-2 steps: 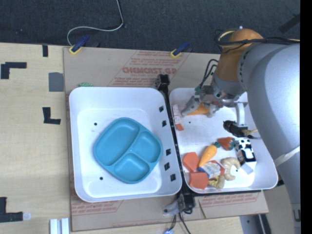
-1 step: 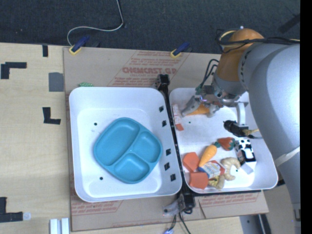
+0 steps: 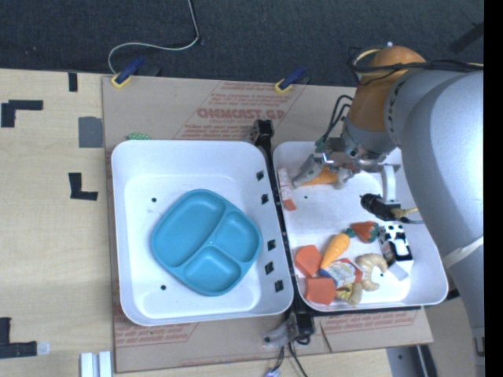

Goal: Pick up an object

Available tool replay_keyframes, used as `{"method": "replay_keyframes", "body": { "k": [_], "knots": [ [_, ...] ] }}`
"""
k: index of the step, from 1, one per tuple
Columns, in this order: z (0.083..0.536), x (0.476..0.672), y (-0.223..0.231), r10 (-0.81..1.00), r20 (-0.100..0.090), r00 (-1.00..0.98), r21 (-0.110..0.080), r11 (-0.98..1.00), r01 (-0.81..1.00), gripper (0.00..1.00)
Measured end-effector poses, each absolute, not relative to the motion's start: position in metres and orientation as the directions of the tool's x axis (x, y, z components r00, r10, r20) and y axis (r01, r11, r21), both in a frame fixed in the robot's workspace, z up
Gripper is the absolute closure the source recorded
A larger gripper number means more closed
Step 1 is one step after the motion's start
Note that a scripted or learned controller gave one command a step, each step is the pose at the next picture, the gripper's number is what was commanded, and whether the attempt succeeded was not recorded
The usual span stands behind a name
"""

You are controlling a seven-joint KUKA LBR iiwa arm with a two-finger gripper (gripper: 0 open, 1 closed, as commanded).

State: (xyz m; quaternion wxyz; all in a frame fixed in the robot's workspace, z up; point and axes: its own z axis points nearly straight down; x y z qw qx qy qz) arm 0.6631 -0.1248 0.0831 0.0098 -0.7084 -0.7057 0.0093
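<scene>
The counter [image 3: 47, 210] is pale wood, and a brown cardboard sheet [image 3: 196, 112] lies on it under two white bins. The big grey arm [image 3: 440, 148] comes in from the right and bends over the right bin [image 3: 330, 210]. The left bin [image 3: 126, 210] holds a blue plate [image 3: 206, 242] with three sections, lying flat in the middle.

The tool [image 3: 330, 163] is down at the far left part of the right bin, close to the wall between the two bins. I cannot tell if the tool is open or closed.

Right under the tool lies a small orange thing [image 3: 321, 178]. It is long and thin with a pointed left end. It sits on the white floor of the bin, just on the near side of the tool. It looks like it touches the tool, but I cannot tell if the tool has hold of it.

The other toys are in a heap at the near side of the right bin, well apart from the tool. There is an orange carrot [image 3: 335, 248] with a green top, tilted. Left of it is an orange block [image 3: 308, 259], and just nearer is a red block [image 3: 320, 289]. A tan toy [image 3: 369, 264] lies to the right of the carrot. A black and white toy [image 3: 397, 242] sits by the right wall. One tiny orange bit [image 3: 289, 205] lies alone near the left wall.
</scene>
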Motion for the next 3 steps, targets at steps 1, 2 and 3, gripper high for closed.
{"method": "replay_keyframes", "body": {
  "k": [1, 2, 3],
  "knots": [
    [0.0831, 0.6632, -0.1249, 1.0, 0.001, 0.004, -0.027, -0.004, 1.0, 0.0],
    [0.0832, 0.6629, -0.1231, 1.0, -0.004, 0.006, -0.025, -0.006, 1.0, 0.0],
    [0.0833, 0.663, -0.123, 1.0, -0.004, 0.006, -0.025, -0.006, 1.0, 0.0]
  ]
}}
